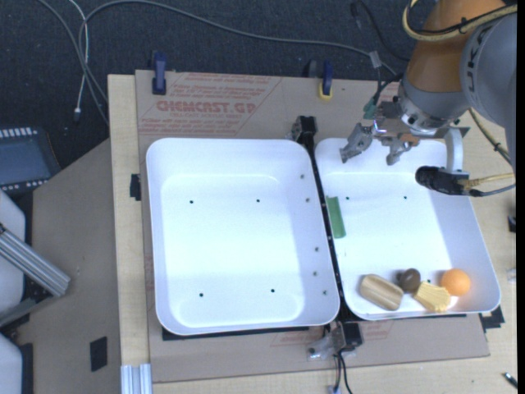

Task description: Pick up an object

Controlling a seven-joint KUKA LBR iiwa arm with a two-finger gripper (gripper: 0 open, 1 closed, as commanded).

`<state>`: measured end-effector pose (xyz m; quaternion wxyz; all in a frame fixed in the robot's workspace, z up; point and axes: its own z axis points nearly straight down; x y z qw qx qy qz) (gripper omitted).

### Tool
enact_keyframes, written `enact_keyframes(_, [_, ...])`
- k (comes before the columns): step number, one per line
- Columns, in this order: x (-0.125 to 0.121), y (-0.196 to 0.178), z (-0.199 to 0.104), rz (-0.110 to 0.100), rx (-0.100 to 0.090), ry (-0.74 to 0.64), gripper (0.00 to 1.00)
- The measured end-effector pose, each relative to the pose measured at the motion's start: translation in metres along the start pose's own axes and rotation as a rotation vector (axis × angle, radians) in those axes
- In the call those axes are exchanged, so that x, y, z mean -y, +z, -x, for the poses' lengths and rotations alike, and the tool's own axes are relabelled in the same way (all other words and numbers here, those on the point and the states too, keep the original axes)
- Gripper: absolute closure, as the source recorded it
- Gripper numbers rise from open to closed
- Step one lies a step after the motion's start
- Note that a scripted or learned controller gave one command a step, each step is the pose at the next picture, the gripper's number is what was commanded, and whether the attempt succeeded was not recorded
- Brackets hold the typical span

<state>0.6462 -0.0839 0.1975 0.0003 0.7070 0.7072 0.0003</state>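
Four small objects [414,288] at bin's near edge, end effector [371,151] apparently spread wide, well apart

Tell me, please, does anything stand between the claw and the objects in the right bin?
Nothing visible does. The claw, open, hangs over the right bin's far end; bare bin floor lies between it and the objects clustered at the near edge.

Two shallow white bins, left bin [164,220] and right bin [467,220], sit side by side on a brown cardboard sheet [205,105] held by two blue clamps [158,70], with grey cables [49,15] trailing across the dark floor.
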Motion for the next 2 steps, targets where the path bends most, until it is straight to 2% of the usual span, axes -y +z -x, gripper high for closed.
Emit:
enact_keyframes(1, [-0.011,-0.066,0.017,0.005,0.001,-0.078,0.00])
enact_keyframes(2, [0.079,0.020,0.047,-0.009,-0.001,0.005,0.00])
